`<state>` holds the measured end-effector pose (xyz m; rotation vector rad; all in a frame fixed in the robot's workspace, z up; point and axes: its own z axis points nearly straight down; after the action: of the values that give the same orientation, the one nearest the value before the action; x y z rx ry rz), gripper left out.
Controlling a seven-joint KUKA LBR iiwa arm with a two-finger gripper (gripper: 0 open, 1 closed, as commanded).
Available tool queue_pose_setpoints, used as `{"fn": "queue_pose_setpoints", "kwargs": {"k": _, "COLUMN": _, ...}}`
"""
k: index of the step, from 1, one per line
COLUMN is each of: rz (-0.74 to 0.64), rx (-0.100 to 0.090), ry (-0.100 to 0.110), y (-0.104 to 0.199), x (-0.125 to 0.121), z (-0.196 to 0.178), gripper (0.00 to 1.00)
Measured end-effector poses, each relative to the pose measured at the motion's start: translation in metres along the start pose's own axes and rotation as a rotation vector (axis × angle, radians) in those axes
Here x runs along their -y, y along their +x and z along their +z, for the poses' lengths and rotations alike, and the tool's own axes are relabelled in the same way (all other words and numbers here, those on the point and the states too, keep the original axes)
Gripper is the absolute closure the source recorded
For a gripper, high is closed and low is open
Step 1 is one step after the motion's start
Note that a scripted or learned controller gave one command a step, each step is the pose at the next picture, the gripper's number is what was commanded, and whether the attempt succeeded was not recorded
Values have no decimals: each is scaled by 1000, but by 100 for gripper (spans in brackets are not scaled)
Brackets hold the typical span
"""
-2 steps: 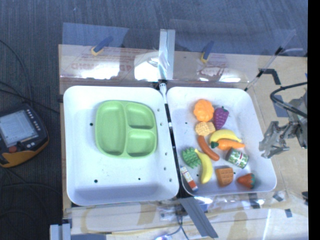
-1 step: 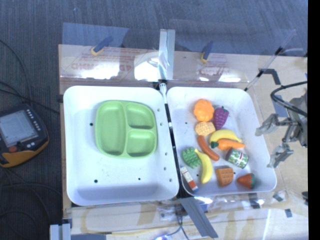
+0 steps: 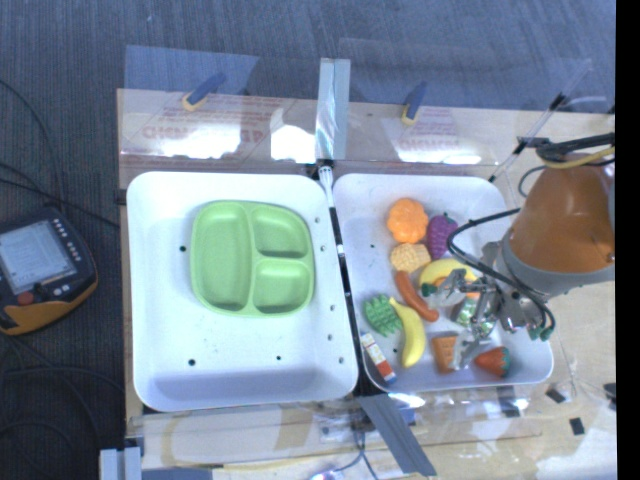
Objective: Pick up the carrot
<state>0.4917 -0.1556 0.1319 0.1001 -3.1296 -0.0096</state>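
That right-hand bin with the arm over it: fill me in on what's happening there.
A grey arm with an orange band reaches in from the right, its gripper low over the toy food in the right bin. It hangs near the carrot in the front corner, but nothing visibly sits between its fingers. The green divided plate lies alone in the left bin.

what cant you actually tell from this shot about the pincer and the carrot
- Pincer, camera view: open or shut can't be judged; its parts are small, blurred and tangled with cables.
- Carrot: whether the pincer touches it is unclear.
- Red toy: too small to identify.
- Right bin: the arm hides its right side.
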Motion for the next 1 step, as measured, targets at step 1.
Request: {"fn": "queue_pose_setpoints", "kwargs": {"k": 1, "rz": 78, "rx": 13, "ry": 5, "y": -89, "x": -6, "z": 11, "gripper": 0}}
